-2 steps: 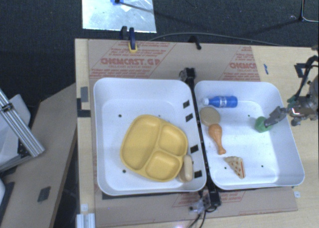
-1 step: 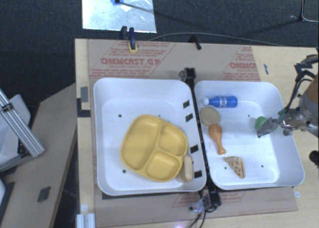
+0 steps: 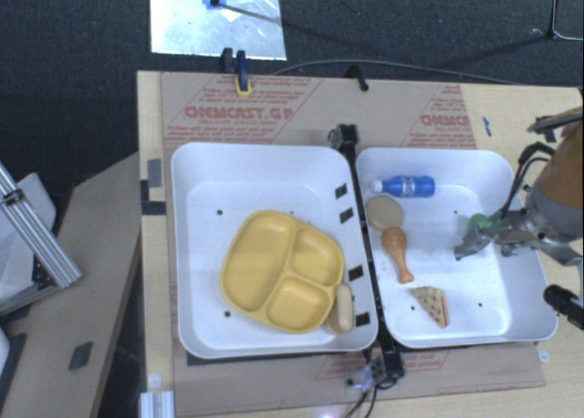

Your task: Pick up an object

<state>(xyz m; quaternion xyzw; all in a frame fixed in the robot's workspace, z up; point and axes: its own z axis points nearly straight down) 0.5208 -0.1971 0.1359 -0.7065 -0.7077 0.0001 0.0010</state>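
Camera view looks down on two white bins side by side on a bench. The left bin (image 3: 196, 179) holds one yellow plate (image 3: 283, 270) with three dips in it — smooth, rounded plastic. One pale bread roll (image 3: 343, 308) lies right at the plate's near right corner, touching it.

The right bin (image 3: 493, 174) holds four small things. One blue bottle (image 3: 404, 187) with a white end lies on its side near the far wall, its long way running left to right, white cap end to the right. Just below it sits one round tan disc (image 3: 384, 214). One toy chicken leg (image 3: 396, 253) touches the disc and points its thin bone end toward the near right, so its long way runs nearly top to bottom. One toast-coloured wedge (image 3: 431, 304) lies nearer the front, its point toward the near right.

The grey arm comes in from the right. Its gripper (image 3: 471, 245) hangs low over the right side of the right bin, well apart from the chicken leg, with something small and green (image 3: 478, 222) right beside it. Whether the pincer is open or closed — I cannot tell.
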